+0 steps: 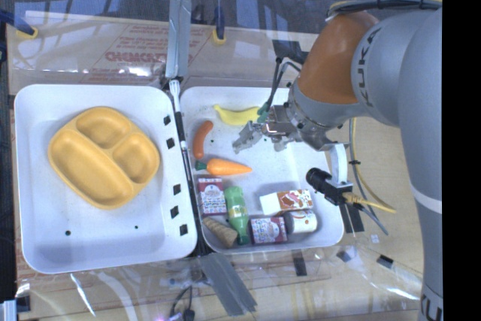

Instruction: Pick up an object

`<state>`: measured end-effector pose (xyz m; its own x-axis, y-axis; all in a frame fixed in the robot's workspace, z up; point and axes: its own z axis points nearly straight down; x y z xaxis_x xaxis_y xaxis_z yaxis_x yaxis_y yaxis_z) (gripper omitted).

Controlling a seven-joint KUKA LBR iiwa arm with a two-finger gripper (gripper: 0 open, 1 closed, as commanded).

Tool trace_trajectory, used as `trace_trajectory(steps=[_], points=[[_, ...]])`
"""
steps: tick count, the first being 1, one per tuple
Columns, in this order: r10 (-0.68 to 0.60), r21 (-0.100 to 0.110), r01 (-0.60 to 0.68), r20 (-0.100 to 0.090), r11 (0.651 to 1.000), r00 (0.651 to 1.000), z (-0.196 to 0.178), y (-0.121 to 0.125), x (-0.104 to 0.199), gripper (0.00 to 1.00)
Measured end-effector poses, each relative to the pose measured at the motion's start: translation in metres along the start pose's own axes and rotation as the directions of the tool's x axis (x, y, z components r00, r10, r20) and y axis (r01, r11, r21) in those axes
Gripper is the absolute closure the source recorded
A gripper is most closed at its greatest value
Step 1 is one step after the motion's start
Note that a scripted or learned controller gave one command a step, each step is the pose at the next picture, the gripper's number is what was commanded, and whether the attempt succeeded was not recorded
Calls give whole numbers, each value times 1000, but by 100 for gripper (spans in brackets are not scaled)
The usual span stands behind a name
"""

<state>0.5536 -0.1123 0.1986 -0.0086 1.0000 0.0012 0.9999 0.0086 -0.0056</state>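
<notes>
Two white bins sit side by side on the desk (391, 222). The left bin (37, 222) carries a yellow divided plate (104, 155), three compartments, lying flat. The right bin (323, 237) holds the loose items: a yellow banana (234, 115) near the far wall, an orange-red sausage (202, 138) by the left wall, a carrot (228, 168) just below it, pointing right. Along the near wall: a red-and-white packet (212, 198), a green bottle (237, 213) lying lengthwise, an ice-cream cone (219, 231) at the corner, a red can (267, 230) on its side, a small jar (303, 222), and a white-and-red carton (286, 201). The arm (376, 64) comes in from the right, orange band above the wrist. The gripper (252, 133) hangs over the middle of the right bin, just right of the sausage and below the banana, above the carrot. Its fingers look spread apart, nothing between them; no item is lifted.
</notes>
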Motion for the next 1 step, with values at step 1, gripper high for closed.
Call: trace_trajectory(steps=[1], points=[[-392, 0, 392, 1, 920, 920, 8, 0, 61, 0]])
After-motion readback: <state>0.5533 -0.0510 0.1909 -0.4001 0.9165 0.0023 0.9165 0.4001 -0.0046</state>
